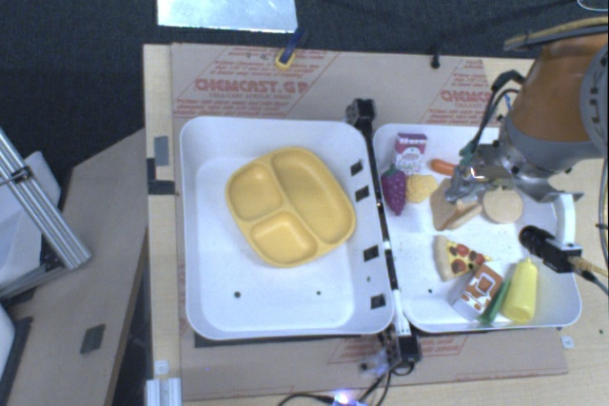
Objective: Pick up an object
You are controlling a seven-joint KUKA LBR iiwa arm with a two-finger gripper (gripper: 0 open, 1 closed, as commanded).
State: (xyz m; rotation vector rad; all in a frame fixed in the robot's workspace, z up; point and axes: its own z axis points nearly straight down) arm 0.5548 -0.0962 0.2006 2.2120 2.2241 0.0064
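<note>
- Left bin: a yellow divided plate lies in the middle.
- Right bin: toy food. A small carton, purple grapes and a yellow corn piece near the far left corner; a pizza slice, a red packet and a yellow bottle along the near side.
- The gripper hangs just over a tan bread wedge, beside a round cracker; whether it is grasping or released I cannot tell.

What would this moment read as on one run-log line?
arm: over right bin | pincer: low at bread slice | yellow tray: left bin | lift: not seen
</note>
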